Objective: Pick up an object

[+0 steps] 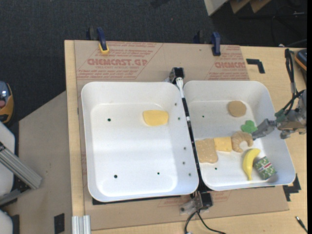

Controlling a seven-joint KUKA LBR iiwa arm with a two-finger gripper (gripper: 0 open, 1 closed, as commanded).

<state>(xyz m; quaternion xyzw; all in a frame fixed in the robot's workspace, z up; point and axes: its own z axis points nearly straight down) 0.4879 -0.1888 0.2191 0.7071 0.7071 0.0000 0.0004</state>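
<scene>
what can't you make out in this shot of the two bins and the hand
- Hand, camera view: small and blurred, so its fingers' state is unclear, as is any contact with the green piece.
- Arm: cut off by the view's right edge.
- Green-and-red carton: label too small to read.
- Tan slice: its edge is overlapped by the yellow square.
</scene>
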